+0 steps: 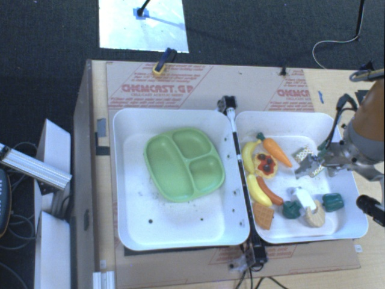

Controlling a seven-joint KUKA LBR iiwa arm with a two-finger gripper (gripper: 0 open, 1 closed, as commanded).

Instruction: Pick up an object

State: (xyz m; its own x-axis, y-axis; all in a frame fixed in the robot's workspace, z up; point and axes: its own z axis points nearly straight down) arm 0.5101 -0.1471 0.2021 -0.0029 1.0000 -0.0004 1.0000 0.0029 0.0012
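Red "CHEMCAST GP" lettering point(157, 89) on brown board point(180, 80) beneath white bins point(129, 179).

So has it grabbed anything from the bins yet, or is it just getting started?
Nothing looks picked up yet. The gripper hangs over the right bin, beside the carrot, with the toy food lying below. The green tray sits in the left bin. The pick itself is left.

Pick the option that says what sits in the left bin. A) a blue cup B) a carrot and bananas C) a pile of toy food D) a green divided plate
D: a green divided plate with three compartments lies in the left bin, while the carrot and the other toy food lie in the right bin.
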